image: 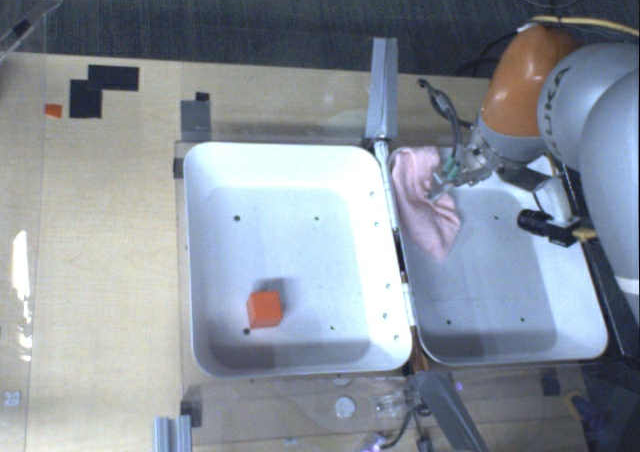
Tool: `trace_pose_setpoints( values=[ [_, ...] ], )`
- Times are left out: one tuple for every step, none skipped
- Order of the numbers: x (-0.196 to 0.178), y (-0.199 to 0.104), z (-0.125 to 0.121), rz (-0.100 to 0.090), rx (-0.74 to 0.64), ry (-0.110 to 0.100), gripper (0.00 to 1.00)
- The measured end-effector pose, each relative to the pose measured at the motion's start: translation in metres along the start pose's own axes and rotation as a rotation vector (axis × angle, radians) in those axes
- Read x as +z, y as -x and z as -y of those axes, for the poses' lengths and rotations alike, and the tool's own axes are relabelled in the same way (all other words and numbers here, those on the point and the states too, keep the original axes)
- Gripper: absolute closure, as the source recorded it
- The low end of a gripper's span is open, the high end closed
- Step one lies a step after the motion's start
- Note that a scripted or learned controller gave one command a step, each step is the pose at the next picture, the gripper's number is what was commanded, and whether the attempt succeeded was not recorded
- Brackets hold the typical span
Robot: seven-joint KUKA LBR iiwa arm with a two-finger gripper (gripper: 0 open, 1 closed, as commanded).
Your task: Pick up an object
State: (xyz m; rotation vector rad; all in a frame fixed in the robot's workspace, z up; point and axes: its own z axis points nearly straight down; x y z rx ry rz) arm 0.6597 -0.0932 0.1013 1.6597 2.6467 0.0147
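Gripper [447, 176] closed on pink cloth [424, 208], right bin [520, 335], 10 o'clock corner. Orange block [265, 309] in left bin [290, 160], 7 o'clock.

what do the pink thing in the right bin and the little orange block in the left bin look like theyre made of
The pink crumpled cloth looks like soft fabric, matte: it folds and drapes against the right white bin. The small orange cube looks rigid, perhaps foam, wood or plastic: straight edges, flat faces, a matte look. The left white bin looks like smooth moulded plastic with rounded corners.
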Motion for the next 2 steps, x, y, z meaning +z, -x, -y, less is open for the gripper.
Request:
trace_pose_setpoints(
  values=[
    [0.0,0.0,0.0,0.001,0.0,0.001,0.0],
    [0.008,-0.015,0.034,0.002,-0.173,0.002,0.0]
  ],
)
